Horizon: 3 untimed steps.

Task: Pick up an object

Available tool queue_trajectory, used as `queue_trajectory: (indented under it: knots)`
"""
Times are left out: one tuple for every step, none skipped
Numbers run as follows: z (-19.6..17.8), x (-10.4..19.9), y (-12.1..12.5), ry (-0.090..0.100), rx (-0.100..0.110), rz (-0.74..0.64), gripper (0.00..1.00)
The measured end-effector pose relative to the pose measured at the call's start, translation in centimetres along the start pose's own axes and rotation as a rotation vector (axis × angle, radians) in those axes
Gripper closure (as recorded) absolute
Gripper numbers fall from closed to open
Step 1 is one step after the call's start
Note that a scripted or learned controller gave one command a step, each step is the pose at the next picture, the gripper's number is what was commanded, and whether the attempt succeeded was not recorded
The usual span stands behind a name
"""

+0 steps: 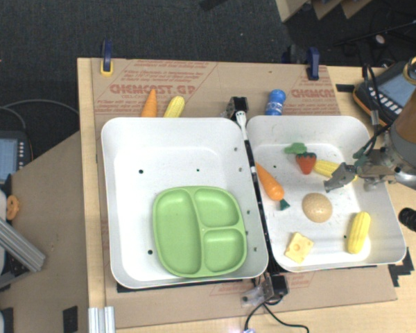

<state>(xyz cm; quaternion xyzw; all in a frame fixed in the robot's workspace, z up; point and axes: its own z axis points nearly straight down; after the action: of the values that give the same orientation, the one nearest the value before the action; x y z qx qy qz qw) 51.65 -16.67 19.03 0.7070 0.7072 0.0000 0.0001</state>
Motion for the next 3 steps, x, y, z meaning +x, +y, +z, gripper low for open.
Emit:
queue_trajectory:
  knots:
    - [11.1, 2.1, 4.5, 0.001, 0.001, -0.003, 0.00]
    - [10.5, 5.7, 9.1, 0.000, -0.005, -0.005, 0.00]
    - [9.5, 5.4, 9.0, -0.001, -0.005, -0.001, 1.00]
